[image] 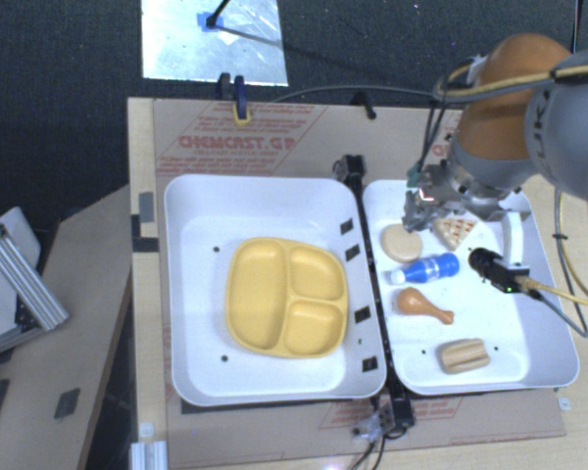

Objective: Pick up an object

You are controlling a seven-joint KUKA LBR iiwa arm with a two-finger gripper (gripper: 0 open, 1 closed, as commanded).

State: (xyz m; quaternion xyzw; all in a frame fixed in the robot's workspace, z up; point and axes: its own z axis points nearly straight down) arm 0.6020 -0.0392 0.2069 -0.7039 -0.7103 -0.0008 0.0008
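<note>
The gripper [418, 210] hovers above the round beige plastic cookie [403, 244]; jaws' state unclear. Probably light, rigid, smooth; grip across its edges.

Right bin [559, 360], contents: round tan cookie [402, 244] lies flat near the left wall. Blue-and-white bottle [426, 268] lies on its side just below it, cap end pointing left. Toy chicken drumstick [423, 305], orange-brown, lies below the bottle. Tan bread loaf [464, 355] lies nearest the front wall. Pizza slice [457, 229] lies flat right of the cookie.

Left bin [191, 292]: yellow three-compartment plate [286, 296], upright, roughly central.
</note>
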